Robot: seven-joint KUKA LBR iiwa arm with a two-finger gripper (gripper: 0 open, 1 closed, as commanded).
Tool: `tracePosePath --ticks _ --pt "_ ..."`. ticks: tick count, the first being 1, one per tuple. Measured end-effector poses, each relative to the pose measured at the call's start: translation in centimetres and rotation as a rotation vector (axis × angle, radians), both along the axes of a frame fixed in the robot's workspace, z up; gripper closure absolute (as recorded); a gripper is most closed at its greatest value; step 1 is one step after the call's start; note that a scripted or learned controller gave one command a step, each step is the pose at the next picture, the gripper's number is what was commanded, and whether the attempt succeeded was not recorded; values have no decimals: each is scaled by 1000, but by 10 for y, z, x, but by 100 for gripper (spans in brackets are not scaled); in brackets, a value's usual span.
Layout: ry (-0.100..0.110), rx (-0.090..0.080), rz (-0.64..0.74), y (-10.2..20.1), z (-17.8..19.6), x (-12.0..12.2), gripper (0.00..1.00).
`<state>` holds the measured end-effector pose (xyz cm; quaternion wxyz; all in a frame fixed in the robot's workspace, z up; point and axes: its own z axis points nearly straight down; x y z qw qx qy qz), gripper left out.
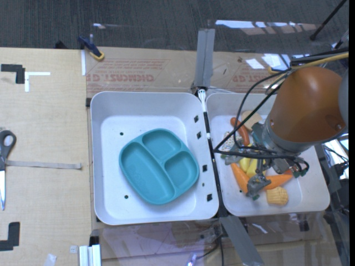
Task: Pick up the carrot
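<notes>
The camera view looks down on two white bins side by side. The left bin (105,165) holds one teal plate (159,165) with three compartments, lying a little toward the wall shared with the right bin (310,201). The right bin is crowded — the arm (308,107), with its orange band, hangs over the bin's upper half and hides much of what lies there, and black cables (244,143) cross in front of the food.

In the right bin two carrots can be counted: one carrot (239,175) lies slantwise near the shared wall, and a second carrot (279,179) lies just on the other side of the gripper, pointing toward the far wall. One ear of corn (277,196) sits just below that second carrot. A yellow piece (248,163) lies between the first carrot and the arm, and a reddish piece (242,133) shows above it; what either is cannot be told.

The gripper (255,186) sits low in the right bin between the two carrots, close against both. Whether it is spread or closed cannot be told, and nothing can be seen gripped in it.

Outside the bins, on the bench left of the left bin, lies one pair of scissors (4,159).
</notes>
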<state>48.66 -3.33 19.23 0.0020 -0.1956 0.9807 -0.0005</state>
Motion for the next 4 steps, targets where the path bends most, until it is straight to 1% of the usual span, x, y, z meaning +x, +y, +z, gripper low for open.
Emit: tracePosePath --ticks 4 --pt "0 0 0 0 0 0 0"
